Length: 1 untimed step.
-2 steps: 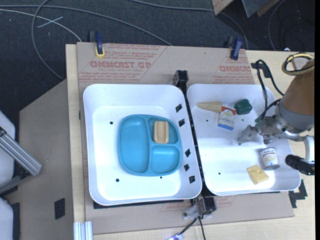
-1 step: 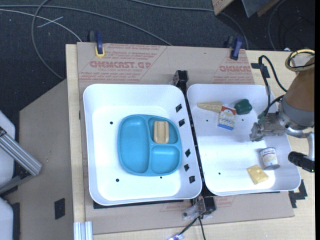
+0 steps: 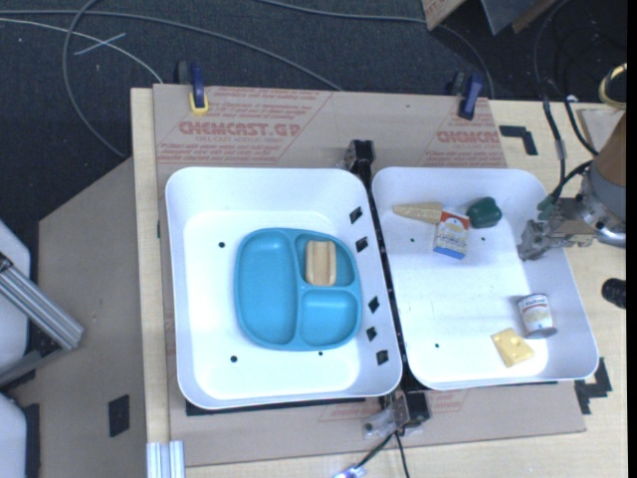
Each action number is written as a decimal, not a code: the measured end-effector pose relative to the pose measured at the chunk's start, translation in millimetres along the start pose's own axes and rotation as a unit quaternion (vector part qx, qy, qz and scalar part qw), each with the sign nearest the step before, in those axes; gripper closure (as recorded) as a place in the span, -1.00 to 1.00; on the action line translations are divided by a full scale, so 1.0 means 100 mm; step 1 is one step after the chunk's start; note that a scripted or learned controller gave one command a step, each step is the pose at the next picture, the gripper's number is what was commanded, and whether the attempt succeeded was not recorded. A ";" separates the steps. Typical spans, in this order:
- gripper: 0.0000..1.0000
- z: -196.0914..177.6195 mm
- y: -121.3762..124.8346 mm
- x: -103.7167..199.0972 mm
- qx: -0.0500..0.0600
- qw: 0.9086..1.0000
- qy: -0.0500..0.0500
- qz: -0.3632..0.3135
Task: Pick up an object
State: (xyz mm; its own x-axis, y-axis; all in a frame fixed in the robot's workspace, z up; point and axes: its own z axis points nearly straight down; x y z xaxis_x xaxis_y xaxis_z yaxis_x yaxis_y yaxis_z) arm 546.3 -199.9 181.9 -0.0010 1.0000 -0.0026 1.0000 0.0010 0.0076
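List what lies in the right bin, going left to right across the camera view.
Tan cone-shaped piece → small carton → green object → yellow wedge → small can → the claw at the bin's right rim.

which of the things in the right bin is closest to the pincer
The dark green lump at the top of the right bin. It lies just left of the pincer, nearer than the small box, the can or the yellow wedge.

One fixed camera looks down (at a slant) on both white bins [image 3: 189,297].
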 end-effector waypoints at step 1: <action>1.00 -0.55 0.02 0.00 0.000 1.000 0.000 0.000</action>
State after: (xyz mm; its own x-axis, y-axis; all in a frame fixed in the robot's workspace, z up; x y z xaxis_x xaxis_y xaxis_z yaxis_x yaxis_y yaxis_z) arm 547.9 -200.3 236.6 -0.0013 1.0000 -0.0025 1.0000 0.0014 0.0075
